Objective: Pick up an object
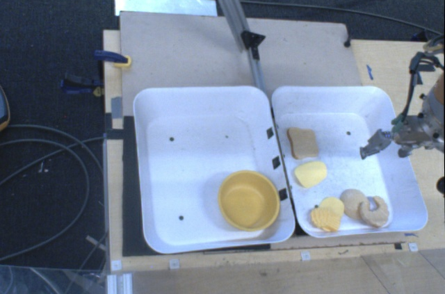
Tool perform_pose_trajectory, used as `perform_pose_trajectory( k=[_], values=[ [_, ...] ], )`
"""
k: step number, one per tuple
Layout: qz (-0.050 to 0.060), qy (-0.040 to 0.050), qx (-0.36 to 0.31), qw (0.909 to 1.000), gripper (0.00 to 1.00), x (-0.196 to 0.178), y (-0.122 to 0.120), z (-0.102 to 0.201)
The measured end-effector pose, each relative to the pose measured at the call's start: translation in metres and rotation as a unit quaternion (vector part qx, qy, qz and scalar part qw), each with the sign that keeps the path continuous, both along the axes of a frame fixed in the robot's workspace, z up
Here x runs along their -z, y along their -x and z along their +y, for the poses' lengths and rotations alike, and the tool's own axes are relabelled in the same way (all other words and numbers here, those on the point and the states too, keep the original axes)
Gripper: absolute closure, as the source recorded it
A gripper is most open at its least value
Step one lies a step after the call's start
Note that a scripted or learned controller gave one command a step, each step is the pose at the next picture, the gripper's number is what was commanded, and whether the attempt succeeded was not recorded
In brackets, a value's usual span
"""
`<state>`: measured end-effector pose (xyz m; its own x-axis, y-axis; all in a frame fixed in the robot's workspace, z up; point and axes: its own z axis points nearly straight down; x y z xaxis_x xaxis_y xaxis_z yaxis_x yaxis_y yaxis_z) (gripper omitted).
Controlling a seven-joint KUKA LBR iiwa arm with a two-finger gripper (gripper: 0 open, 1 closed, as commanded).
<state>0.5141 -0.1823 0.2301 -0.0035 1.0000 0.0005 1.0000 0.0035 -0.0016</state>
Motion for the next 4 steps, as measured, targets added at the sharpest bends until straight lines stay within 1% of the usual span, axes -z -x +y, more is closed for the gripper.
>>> perform_pose_trajectory(
  k=[1,2,3,4],
  values=[
    [0.0,0.0,0.001,1.0,0.0,0.048,-0.009,0.002],
    [0.001,-0.0004,0.002,1.0,0.0,0.105,0.0,0.002],
    [-0.003,0.0012,0.002,1.0,1.0,0.091,-0.002,0.002],
    [-0.004,0.0017,0.0,1.0,1.0,0.043,-0.006,-0.007]
  ],
)
